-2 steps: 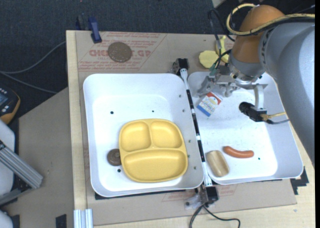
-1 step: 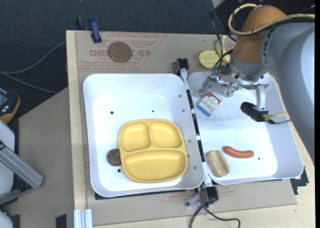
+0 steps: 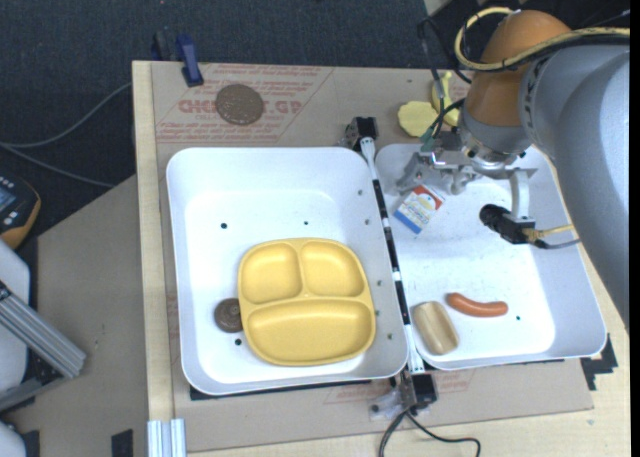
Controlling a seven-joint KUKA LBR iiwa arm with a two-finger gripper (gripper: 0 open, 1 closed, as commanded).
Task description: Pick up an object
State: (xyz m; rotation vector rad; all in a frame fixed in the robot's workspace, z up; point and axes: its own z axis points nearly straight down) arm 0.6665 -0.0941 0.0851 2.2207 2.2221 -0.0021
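We are watching the grey arm's two-finger gripper (image 3: 437, 173) hanging low over the far end of the shallow white right-hand bin (image 3: 560, 330), and we are taking that bin as our landmark. Just beneath the gripper, a small white carton with a blue and red label (image 3: 417, 209) is lying tilted by the bin's left wall, its long axis slanting toward the bin's near-left side. The carton is sitting slightly nearer to us than the metal fingertips, touching or almost touching them, though we cannot tell which. How wide the gripper is standing, we cannot tell either. We are judging the carton to be the target; an orange-red sausage (image 3: 477, 306) and a tan bread roll (image 3: 435, 326) are waiting at the bin's near end.
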